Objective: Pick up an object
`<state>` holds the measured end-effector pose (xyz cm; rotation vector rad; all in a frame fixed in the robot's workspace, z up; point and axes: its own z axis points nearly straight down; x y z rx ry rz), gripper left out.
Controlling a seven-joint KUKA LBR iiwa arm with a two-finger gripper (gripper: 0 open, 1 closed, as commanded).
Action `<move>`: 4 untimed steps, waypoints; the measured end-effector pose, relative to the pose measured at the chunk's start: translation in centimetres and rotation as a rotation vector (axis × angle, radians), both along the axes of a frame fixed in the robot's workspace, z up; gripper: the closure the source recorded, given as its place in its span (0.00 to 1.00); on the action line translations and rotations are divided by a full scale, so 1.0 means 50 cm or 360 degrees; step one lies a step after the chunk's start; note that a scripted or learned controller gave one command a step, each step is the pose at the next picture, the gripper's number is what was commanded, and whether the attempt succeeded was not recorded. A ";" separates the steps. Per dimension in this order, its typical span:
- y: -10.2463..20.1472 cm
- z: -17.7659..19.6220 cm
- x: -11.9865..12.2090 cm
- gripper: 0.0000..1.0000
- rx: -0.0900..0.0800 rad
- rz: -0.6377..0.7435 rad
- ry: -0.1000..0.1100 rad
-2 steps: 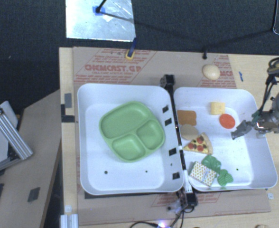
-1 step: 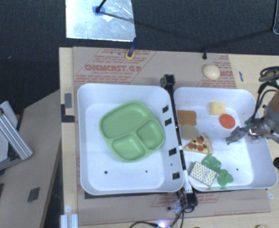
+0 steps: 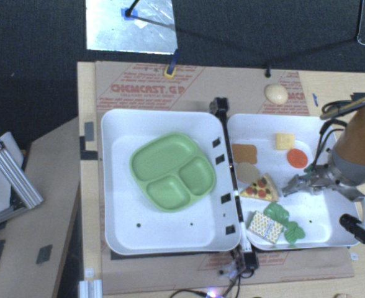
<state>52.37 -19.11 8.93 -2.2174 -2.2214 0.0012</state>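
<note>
The right bin (image 3: 313, 124) holds several toy foods. A brown bread slice (image 3: 244, 153) lies at its left, a yellow cheese block (image 3: 285, 141) and a red tomato slice (image 3: 297, 158) toward the back. A pizza slice (image 3: 261, 189) sits mid-left, with a green leafy piece (image 3: 282, 219) and a patterned cracker (image 3: 264, 226) at the front. My gripper (image 3: 292, 185) reaches in from the right, low over the bin floor. Its tip sits just right of the pizza slice and below the tomato slice, and nothing is visibly held.
The left bin (image 3: 117, 166) holds a green divided plate (image 3: 172, 171). A beige egg-shaped object (image 3: 275, 93) lies on the bench behind the right bin. The arm's orange band (image 3: 362, 138) and grey wrist cover the right bin's right side. A black divider runs between the bins.
</note>
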 end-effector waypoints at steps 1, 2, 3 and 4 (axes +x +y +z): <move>-0.001 -0.010 0.001 0.00 -0.0002 -0.0002 -0.0005; -0.001 0.012 0.003 1.00 -0.0004 -0.0001 -0.0008; -0.006 0.099 0.005 1.00 -0.0006 0.0002 -0.0013; -0.009 0.199 -0.012 1.00 -0.0005 0.0002 -0.0012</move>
